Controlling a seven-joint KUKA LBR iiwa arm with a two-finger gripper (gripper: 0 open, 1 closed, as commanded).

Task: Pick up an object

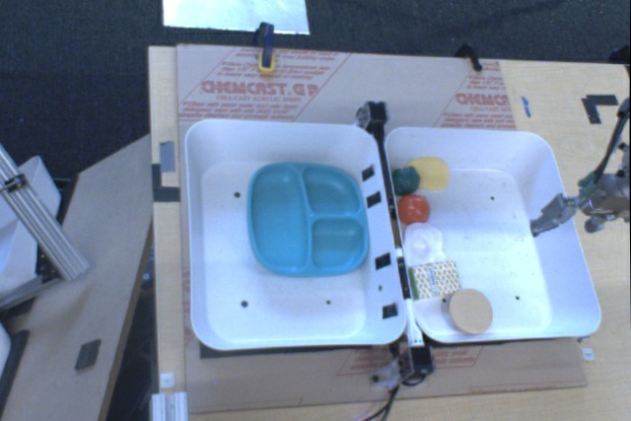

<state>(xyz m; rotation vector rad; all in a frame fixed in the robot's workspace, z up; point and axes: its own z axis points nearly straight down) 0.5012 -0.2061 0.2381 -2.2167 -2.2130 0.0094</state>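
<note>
Along the right bin's (532, 311) left wall lie several small objects: a yellow piece (431, 173), a dark green piece (405, 179), a red-orange ball (413, 208), a white cup-like item (424, 241), a patterned packet (435, 278) and a round tan disc (469, 311). My gripper (544, 222) hangs over that bin's right side, near its right wall, well apart from all of them. Nothing is visibly held in it.
The left bin (212, 212) holds a blue divided plate (308, 218). A black clip strip (385, 212) runs along the divider between the bins. A sheet of printed cardboard (296, 84) lies under both bins. A metal rail (39, 222) sits at the far left.
</note>
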